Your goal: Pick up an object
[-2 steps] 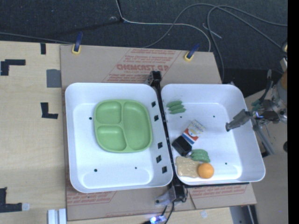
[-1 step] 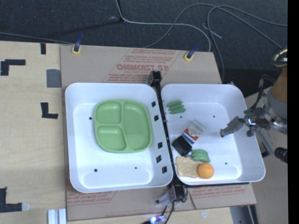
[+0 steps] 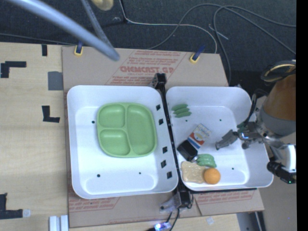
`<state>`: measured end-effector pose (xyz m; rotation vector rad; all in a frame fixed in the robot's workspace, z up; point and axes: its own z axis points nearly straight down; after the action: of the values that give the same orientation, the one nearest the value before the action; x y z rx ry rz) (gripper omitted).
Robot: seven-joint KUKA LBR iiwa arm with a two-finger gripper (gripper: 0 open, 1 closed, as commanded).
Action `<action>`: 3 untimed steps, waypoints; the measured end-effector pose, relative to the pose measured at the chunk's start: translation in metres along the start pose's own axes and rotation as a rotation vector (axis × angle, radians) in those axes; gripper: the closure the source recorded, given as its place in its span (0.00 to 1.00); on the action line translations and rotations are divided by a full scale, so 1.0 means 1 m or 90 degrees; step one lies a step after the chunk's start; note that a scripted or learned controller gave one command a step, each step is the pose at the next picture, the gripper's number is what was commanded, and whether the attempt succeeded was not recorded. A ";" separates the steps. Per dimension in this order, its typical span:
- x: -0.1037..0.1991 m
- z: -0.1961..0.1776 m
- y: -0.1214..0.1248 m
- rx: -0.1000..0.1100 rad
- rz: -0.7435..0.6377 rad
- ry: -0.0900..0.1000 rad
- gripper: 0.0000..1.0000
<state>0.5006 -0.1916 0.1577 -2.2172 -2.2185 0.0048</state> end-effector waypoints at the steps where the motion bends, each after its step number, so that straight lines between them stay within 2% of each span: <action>1: 0.006 0.062 -0.003 -0.001 0.000 0.000 0.00; 2: 0.006 0.050 -0.003 -0.001 0.000 0.000 1.00; 3: 0.008 0.008 -0.007 -0.005 0.000 -0.001 1.00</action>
<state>0.4940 -0.1839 0.1502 -2.2217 -2.2232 -0.0012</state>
